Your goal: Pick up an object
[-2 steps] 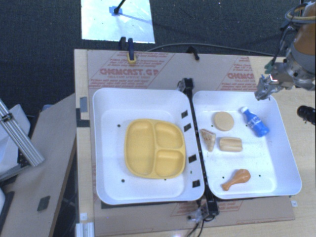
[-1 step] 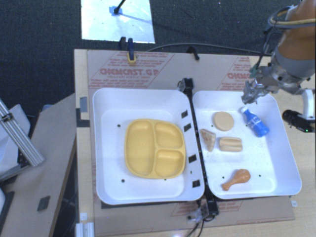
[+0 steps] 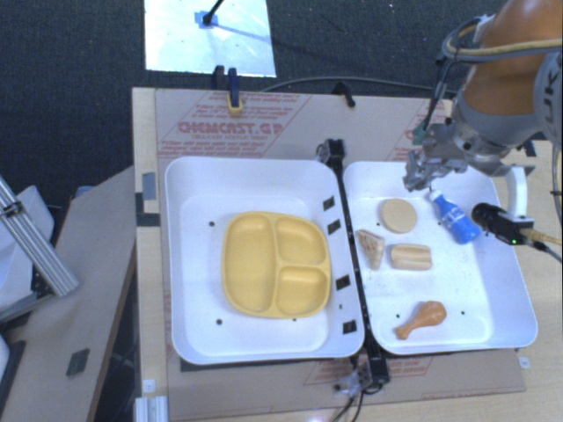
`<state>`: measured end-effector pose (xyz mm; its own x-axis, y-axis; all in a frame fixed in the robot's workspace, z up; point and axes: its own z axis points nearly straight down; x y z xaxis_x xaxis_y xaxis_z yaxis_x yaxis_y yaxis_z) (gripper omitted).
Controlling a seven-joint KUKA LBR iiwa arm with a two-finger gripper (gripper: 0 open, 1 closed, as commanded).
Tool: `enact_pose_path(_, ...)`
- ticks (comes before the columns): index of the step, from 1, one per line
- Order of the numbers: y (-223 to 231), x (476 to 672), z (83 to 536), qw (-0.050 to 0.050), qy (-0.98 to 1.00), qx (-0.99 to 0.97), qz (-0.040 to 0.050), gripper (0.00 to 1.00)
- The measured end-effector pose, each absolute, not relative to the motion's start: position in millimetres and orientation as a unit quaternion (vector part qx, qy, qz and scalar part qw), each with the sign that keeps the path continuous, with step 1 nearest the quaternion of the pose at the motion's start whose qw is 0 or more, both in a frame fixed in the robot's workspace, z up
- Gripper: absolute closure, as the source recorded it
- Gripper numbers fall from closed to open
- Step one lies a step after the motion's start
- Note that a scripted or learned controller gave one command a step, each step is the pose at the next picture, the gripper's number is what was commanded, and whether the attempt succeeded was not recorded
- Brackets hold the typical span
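Gripper (image 3: 419, 176) of a grey-and-orange arm (image 3: 515, 69) hangs over the far corner of the white bin (image 3: 493, 297) on the view's right, near the divider between the two bins. As far as the view shows, the pick-up is not yet made. Five candidates lie on that bin's floor, none raised. A round tan disc (image 3: 398, 215) sits just below the gripper in the picture, with a small blue bottle (image 3: 455, 219) on its side beside it. A pale wedge (image 3: 371, 249) and a bread-like roll (image 3: 411, 257) lie close together toward the middle, and a toy drumstick (image 3: 420, 318) lies apart from them toward the near edge. A yellow divided plate (image 3: 275, 264) sits alone in the bin (image 3: 193, 236) on the view's left.

Judged from this, nearly the whole job remains: settle on one thing, descend, close and lift. The disc and the bottle look the nearest targets.

Whether the gripper is released or clenched cannot be told, as its tip is a small grey blur against the white bin wall. The slanting camera also leaves its height above the floor uncertain. The arm's upper part is cut off by the frame's top and right side. What the wedge and disc are made of is too small to make out.
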<state>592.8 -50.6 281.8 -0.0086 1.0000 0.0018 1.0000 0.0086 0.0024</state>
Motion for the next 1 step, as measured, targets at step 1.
enact_pose_path(1, 1.1, 580.4, 260.0, -0.001, 0.710, 0.704, 0.0009, 1.00)
